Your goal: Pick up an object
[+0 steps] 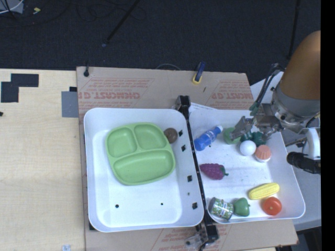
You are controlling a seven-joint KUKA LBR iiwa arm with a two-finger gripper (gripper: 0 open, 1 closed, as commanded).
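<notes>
Surface [36, 156]: pale wood, with black patches near its far left edge. On it a brown cardboard sheet [141, 90] with red print carries two shallow white bins side by side. Beyond the surface, dark carpet [157, 25] with loose cables.

Left bin [136, 208]: a green divided plate [140, 153] and, at the plate's far right corner, a small brown ball [170, 135].

Right bin [293, 192], placed relative to the purple grape bunch [213, 170] near its middle: blue bottle [207, 138] just beyond it; white ball [247, 148] and peach-coloured ball [263, 153] to its right; yellow corn cob [263, 191], orange fruit [271, 206], green pepper [241, 206] and crushed can [222, 209] nearer the camera.

Claw [254, 132]: low over the bin's far right part, just above the white ball, against some dark green items. Cannot tell whether it is wide, narrow or holding anything.
</notes>
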